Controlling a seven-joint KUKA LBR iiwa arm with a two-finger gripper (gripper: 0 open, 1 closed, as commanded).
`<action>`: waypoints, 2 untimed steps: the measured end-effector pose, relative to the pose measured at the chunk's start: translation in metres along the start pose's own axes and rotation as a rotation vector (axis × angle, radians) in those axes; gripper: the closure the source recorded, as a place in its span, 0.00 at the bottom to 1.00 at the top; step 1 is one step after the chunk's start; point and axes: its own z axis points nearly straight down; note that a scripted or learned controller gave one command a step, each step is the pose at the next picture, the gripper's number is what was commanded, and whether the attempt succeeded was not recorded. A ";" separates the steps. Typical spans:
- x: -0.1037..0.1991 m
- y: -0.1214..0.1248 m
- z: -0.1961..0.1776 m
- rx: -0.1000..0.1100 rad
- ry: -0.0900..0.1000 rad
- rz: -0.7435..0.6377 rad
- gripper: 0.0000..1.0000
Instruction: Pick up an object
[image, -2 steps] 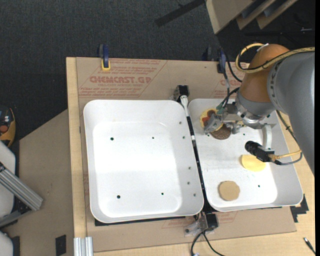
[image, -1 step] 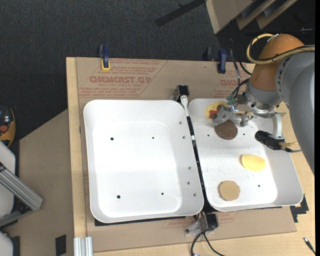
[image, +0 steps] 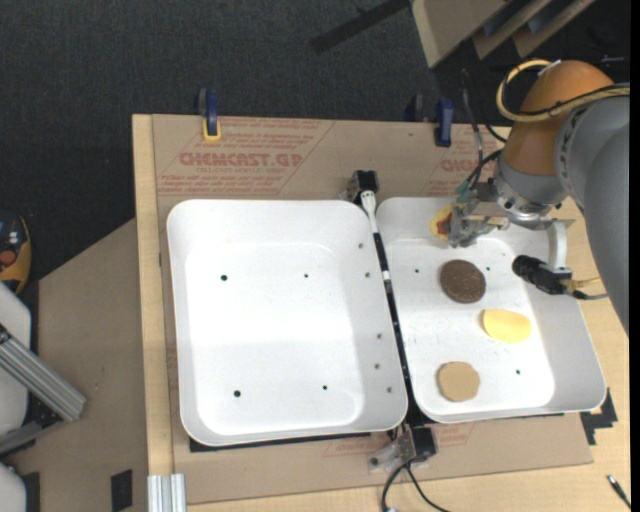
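Open floor in left bin; three discs crowding right bin

Looks like a robotics lab to me: brown board clamped down with blue clamps, two white bins, loose cables, aluminium framing, dark carpet.

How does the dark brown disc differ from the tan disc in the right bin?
The dark brown disc is a much deeper colour than the tan disc. The dark brown disc lies nearer the gripper; the tan disc lies near the right bin's front edge. Both are round, flat and similar in size.
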 end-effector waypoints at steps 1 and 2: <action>0.057 0.004 -0.162 -0.023 0.001 -0.005 1.00; 0.086 -0.031 -0.108 0.005 0.004 0.000 1.00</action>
